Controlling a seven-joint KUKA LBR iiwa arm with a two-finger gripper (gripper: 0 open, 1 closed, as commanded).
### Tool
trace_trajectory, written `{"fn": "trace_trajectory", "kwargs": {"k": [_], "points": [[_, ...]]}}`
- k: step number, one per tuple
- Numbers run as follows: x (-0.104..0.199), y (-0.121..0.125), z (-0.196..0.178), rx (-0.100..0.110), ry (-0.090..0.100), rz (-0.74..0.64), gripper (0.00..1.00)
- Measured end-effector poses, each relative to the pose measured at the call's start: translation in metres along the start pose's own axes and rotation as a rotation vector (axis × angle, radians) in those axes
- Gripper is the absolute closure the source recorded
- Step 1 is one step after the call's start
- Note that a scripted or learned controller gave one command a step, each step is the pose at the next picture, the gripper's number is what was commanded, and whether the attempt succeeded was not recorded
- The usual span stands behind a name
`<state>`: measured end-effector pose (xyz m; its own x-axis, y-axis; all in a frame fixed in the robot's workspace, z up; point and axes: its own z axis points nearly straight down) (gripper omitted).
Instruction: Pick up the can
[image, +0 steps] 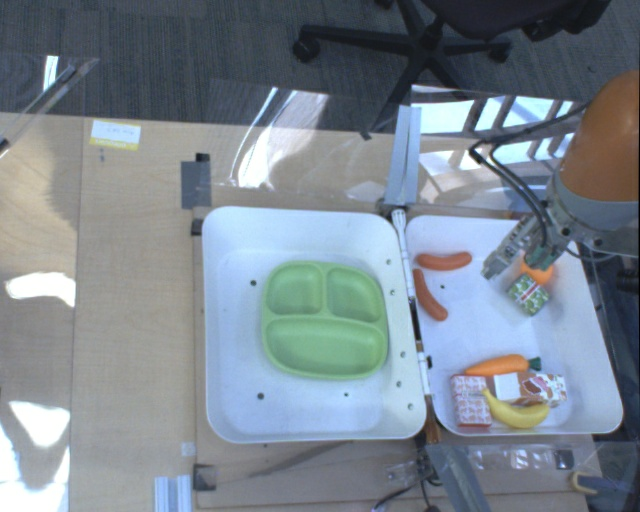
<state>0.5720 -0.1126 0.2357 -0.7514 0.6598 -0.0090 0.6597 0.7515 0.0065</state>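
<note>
Two white bins, one green plate, two sausages, one carrot, one banana, one can.

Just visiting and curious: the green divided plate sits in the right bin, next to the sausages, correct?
Not quite. The camera view shows the green divided plate in the left bin; the two sausages lie in the right bin.

Bench with two bins
</note>
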Motion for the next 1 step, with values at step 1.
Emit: {"fn": "trace_trajectory", "kwargs": {"k": [1], "points": [[-0.0567, -0.0613, -0.0340, 0.001, -0.001, -0.240, 1.00]]}}
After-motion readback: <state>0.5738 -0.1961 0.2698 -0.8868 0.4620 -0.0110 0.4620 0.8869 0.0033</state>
